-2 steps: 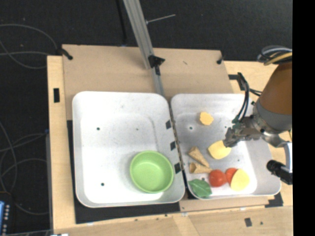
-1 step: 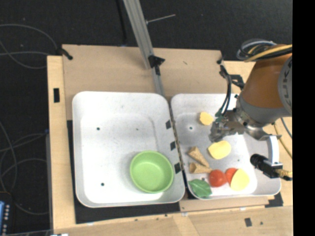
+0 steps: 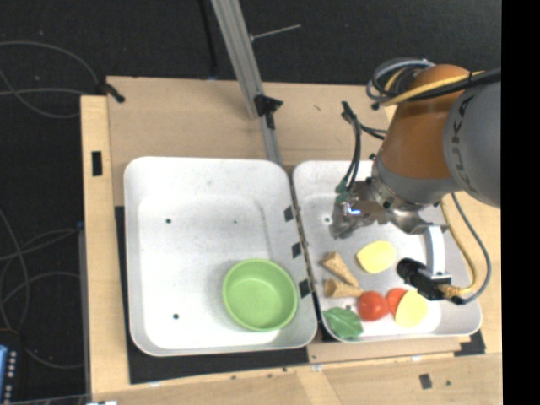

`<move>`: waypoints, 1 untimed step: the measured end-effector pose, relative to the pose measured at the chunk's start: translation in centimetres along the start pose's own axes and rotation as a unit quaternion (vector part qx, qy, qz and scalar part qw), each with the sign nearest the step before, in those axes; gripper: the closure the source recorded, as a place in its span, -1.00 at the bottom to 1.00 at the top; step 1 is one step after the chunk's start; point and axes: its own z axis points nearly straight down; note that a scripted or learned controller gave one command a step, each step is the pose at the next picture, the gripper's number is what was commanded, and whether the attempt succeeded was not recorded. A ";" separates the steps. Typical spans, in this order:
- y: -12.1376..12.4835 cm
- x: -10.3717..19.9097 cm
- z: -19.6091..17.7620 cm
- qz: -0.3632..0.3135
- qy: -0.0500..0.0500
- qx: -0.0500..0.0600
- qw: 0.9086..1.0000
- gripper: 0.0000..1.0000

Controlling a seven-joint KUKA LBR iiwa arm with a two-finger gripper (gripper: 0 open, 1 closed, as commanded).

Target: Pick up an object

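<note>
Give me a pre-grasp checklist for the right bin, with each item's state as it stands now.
1. Claw over the right bin: ok, above its upper left part.
2. Claw open or shut: cannot tell.
3. Anything held: cannot tell; nothing shows at the claw.
4. Targets in reach: ok; yellow piece, tan wedges, red ball, green leaf lie in the bin's lower half.
5. Clutter: not ok; red ball, leaf and yellow round piece crowd together.
6. Left bin: ok; green bowl sits apart from the arm.
</note>
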 end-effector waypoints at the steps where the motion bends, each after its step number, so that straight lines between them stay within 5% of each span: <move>1: 1.2 4.5 0.2 0.001 0.000 0.001 1.000 1.00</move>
